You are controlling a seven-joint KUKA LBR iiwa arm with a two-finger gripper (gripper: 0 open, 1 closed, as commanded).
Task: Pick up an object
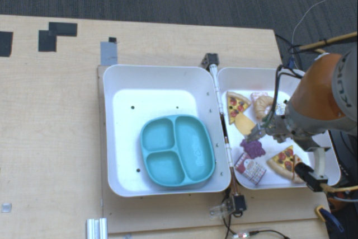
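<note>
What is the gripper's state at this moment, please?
Gripper: cannot be told; it sits low in the right bin, above the purple toy.

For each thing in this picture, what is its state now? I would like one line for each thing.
Blue divided plate: flat in the left bin, upright.
Pizza slice: lying flat near the right bin's far edge.
Second pizza slice: lying flat near the bin's near edge.
Purple toy: resting on the bin floor, not lifted.
Yellow wedge: lying flat.
Small packet: lying flat.
Gripper: low over the right bin, beside the purple toy; grip unclear.
</note>
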